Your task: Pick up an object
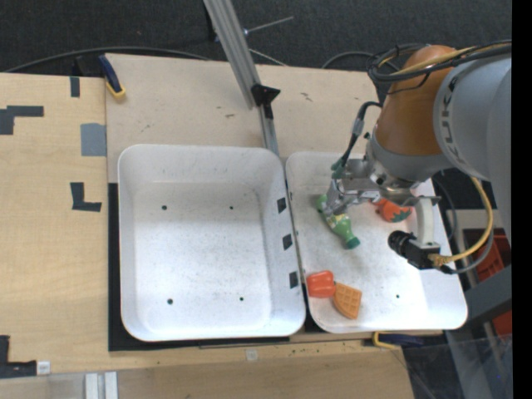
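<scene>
- A green toy [339, 224], long and knobbly with a yellowish patch near its upper end, lay aslant on the floor of the right bin [432, 306], towards that bin's upper middle.
- The gripper [339, 204] hung directly over the toy's upper end, its metal fingers close by the green plastic; I could not tell whether they were parted or clamped, nor whether they were touching the toy.
- Just beyond the wrist, an orange-red object [391, 212] poked out, half hidden by the arm.
- Near the bin's lower left corner sat a small red-orange block [321, 284], and touching or nearly touching it, a tan waffle-patterned wedge [348, 300].
- The arm [449, 115] was smooth grey with a glossy orange band, cables looping round it.
- The left bin [133, 223] was shallow white plastic, speckled with dark flecks.
- Both bins rested on a pale wooden bench [50, 248] patched with grey tape; a ribbed aluminium pole [233, 36] slanted in from above, against dark carpet.
</scene>
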Controlling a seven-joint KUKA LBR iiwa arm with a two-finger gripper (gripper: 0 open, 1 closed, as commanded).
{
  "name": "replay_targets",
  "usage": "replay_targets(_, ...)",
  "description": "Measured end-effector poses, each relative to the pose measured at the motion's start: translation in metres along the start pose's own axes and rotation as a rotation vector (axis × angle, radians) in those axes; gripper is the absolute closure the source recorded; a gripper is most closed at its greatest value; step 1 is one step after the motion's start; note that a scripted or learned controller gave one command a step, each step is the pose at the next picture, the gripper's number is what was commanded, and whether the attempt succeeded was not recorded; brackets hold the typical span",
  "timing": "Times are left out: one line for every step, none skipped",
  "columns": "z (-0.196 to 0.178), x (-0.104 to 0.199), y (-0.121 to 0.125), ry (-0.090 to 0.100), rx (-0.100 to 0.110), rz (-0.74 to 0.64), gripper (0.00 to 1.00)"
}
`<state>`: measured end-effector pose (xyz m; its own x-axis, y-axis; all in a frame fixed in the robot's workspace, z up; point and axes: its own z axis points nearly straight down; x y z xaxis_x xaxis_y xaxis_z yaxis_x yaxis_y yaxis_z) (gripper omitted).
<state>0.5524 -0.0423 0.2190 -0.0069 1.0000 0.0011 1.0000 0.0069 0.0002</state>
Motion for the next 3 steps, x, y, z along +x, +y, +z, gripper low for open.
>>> replay_targets(-0.003, 0.038, 0.025, 0.000, 0.000, 0.001, 1.00)
replay_targets(0.000, 0.080, 0.051, 0.000, 0.000, 0.001, 1.00)
replay_targets(-0.002, 0.137, 0.061, 0.001, 0.001, 0.000, 1.00)
